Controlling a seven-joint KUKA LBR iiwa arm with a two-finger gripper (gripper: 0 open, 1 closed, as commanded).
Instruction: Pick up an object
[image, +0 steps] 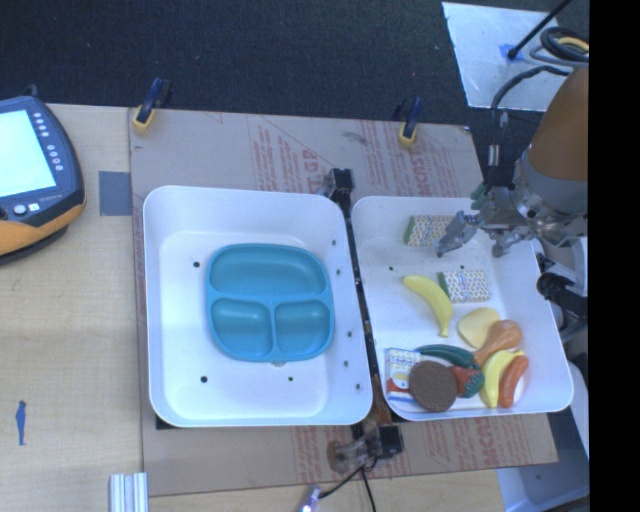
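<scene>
Claw (478, 228): two metal fingers spread fairly wide, nothing between them, poised above the far end of the right bin (560, 345), with the grey arm and its orange band (565, 125) entering from the right. Its tips sit near a small speckled block (429, 231) lying by the bin's far wall, apart from it rather than around it; I judge this block the likeliest thing to be picked, since it is the closest to the fingers and lies alone with room on all sides. Right bin, further contents: a second speckled block (466, 285) just beside a banana (431, 301) in the middle; a pale yellow wedge (477, 326) and an orange piece (498, 338) touching it; at the near end a crowded heap with a dark green pepper (447, 354), a brown round disc (433, 385), a small printed packet (401, 362), a yellow piece (495, 378) and a red-orange sausage shape (514, 381), all pressed together and so harder to grasp singly. Left bin (160, 300): one blue divided plate (270, 302) lying flat in the centre, probably a place for setting things down. Both bins sit side by side on brown board held by clamps (148, 106). Handheld control tablet (30, 175): on the bench at far left, well clear of the work.
</scene>
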